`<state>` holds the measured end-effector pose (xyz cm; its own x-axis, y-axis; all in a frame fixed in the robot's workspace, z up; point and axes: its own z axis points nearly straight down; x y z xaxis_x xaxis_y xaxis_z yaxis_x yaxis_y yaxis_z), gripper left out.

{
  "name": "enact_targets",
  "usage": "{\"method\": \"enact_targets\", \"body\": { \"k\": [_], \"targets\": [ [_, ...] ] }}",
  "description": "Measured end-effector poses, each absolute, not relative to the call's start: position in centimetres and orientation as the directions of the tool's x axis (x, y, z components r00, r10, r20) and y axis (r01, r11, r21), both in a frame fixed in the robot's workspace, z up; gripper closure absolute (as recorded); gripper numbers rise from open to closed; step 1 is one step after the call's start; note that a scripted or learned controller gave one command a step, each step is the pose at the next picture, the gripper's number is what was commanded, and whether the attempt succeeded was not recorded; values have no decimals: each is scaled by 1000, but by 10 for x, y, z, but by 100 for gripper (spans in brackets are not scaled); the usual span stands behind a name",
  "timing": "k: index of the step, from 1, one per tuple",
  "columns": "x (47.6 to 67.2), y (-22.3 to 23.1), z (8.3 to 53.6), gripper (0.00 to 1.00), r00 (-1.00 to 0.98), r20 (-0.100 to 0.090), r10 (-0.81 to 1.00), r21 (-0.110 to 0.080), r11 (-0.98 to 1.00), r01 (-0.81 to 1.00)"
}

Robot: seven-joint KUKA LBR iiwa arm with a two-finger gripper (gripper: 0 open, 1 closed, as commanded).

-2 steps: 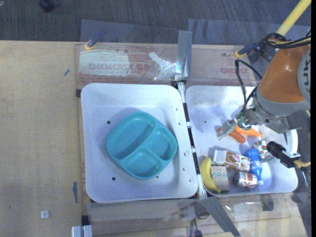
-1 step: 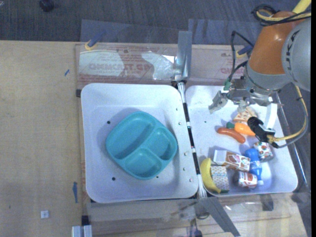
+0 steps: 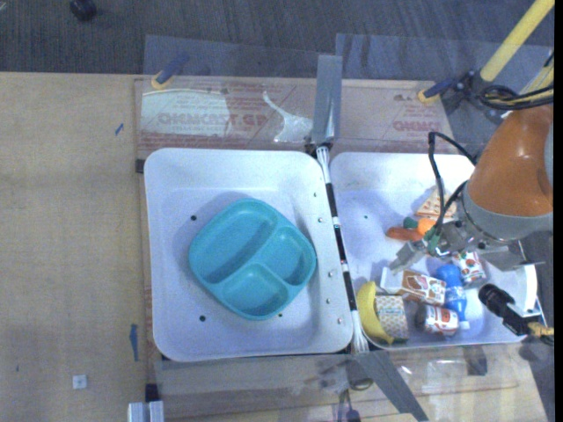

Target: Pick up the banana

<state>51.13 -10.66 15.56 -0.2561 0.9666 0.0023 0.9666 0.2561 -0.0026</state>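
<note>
Hanging over the middle of the right bin [image 3: 352, 178] among small packets, the claw [image 3: 433, 246] (whether spread or pinched I cannot tell) has the banana [image 3: 368, 313] toward the bin's near-left corner, its long axis along the divider, partly under a tape roll [image 3: 391, 316].

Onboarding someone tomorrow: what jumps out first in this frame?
The teal divided plate sits alone in the left bin. The arm's orange band comes in from the right, with the gripper low over a clutter of small items in the right bin. The banana lies at that bin's near-left corner, partly under a small packet.
</note>
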Motion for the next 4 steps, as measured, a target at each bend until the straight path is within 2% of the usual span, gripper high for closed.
{"method": "enact_targets", "body": {
  "k": [1, 2, 3, 4],
  "targets": [
    [541, -37, 185, 0, -394, -2, 919, 3, 394, 919],
    [594, -109, 290, 0, -342, -3, 940, 4, 342, 940],
    [514, -70, 184, 0, -289, 1, 957, -1, 289, 957],
    [479, 0, 184, 0, -357, 2, 934, -3, 357, 934]
  ]
}}
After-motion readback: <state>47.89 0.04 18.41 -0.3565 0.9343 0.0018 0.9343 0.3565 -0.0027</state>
